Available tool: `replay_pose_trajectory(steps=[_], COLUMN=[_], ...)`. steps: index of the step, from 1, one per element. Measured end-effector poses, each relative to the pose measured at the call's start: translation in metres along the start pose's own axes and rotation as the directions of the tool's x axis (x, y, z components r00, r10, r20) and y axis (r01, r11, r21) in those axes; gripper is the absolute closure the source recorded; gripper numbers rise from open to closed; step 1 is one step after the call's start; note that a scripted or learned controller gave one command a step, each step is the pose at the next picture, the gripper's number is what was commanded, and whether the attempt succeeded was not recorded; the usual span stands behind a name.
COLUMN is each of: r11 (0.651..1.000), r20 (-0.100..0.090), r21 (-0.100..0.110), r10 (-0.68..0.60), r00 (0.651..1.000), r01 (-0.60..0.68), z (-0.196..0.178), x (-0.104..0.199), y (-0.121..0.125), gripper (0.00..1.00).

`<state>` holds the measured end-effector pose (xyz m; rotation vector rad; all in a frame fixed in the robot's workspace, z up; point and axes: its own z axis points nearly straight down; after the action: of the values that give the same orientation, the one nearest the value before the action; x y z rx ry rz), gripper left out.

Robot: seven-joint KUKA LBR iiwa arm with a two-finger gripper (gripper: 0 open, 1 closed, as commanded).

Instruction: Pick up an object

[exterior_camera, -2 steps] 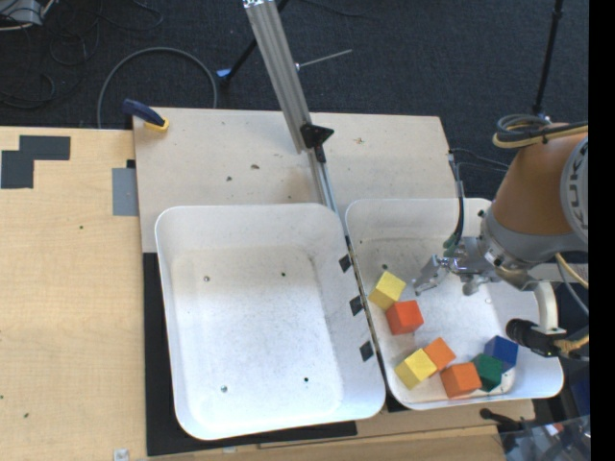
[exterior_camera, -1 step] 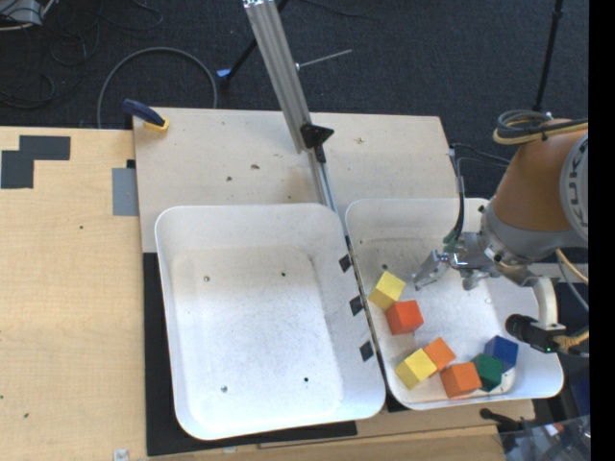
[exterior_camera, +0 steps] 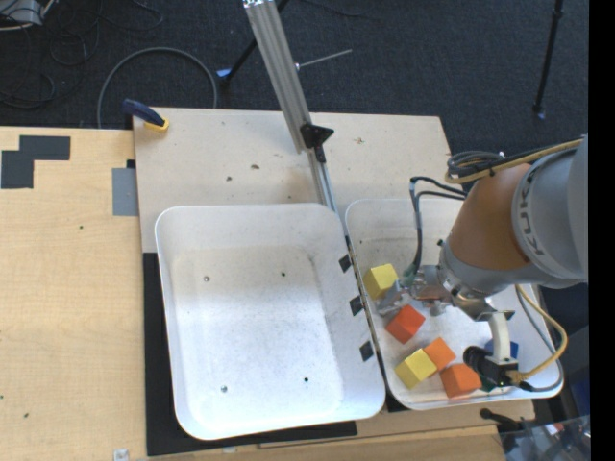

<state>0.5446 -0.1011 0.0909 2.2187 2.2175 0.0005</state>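
1. Your tabletop (exterior_camera: 240, 152) is pale wood, over dark carpet (exterior_camera: 404, 46) strewn with cables.
2. The red cube (exterior_camera: 405, 323) lies in the right bin (exterior_camera: 370, 221).
3. The hand (exterior_camera: 415, 291) hangs just above it; I cannot tell its state.

Arm (exterior_camera: 500, 233) over right bin (exterior_camera: 384, 221), coloured blocks (exterior_camera: 405, 323) inside

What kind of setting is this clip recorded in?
Most likely a robotics lab test bench: a grey arm reaching into the right of two white bins, coloured blocks as practice objects, and loose cables on the dark carpet behind the wooden bench.
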Motion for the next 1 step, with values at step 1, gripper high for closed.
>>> replay_pose_trajectory(steps=[1], r11=[1.000], r20=[-0.003], r21=[0.002], r10=[0.007], r00=[1.000], r01=[-0.007], z=[-0.0118], x=[-0.0026], y=[0.0003], gripper=[1.00])
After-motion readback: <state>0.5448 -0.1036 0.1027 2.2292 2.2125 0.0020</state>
